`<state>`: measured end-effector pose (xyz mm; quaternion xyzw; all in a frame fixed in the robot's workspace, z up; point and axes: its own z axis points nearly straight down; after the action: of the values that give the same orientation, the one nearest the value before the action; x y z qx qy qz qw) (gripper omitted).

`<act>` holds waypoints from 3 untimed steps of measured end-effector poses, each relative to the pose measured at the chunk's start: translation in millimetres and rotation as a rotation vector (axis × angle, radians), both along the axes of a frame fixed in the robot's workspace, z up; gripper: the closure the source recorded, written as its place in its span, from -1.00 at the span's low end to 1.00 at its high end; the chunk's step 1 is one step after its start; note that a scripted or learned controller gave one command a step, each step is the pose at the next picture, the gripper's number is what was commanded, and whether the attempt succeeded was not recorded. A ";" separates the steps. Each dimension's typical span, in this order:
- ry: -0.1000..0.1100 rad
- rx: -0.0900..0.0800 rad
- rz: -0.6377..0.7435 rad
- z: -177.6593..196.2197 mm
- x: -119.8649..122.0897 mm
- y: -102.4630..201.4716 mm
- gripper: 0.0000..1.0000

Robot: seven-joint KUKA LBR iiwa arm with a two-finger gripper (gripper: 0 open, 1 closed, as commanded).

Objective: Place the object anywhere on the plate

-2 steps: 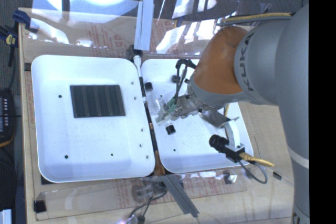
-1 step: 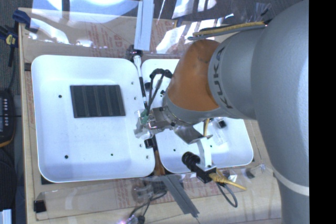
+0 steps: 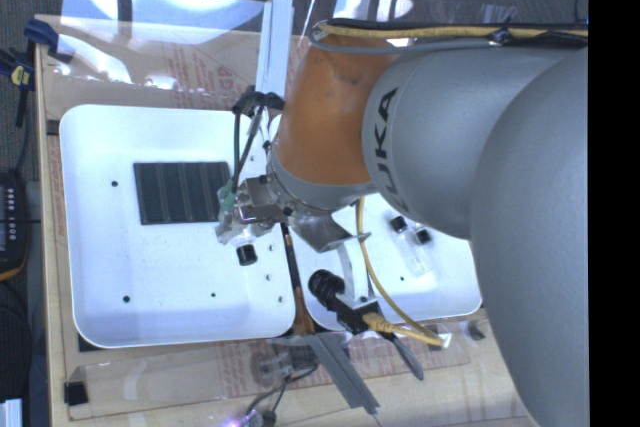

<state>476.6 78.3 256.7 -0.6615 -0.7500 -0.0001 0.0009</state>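
Note:
A dark grey ribbed rectangular plate (image 3: 180, 192) lies flat in the left bin (image 3: 100, 285), towards its upper middle. My gripper (image 3: 243, 233) hangs over the left bin's right part, just off the plate's right edge, below the orange wrist band. A small dark piece (image 3: 246, 255) sits at the gripper's lower tip; whether it is a held object or part of the gripper is unclear. In the right bin (image 3: 455, 295) lies a clear object with small black parts (image 3: 410, 245), partly hidden by the arm.
The grey arm (image 3: 470, 155) covers most of the right bin. Cables and a black connector (image 3: 325, 287) hang over the ridge between the bins. Clear plastic sheeting (image 3: 160, 5) lines the bench's far edge.

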 end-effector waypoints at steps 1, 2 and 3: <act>0.002 -0.002 -0.067 8.8 34.4 67.8 1.00; 0.005 -0.004 -0.493 3.2 159.7 65.1 1.00; 0.009 -0.006 -0.839 -101.1 177.8 85.7 1.00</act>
<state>654.4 164.0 155.6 -0.9095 -0.4156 0.0048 0.0021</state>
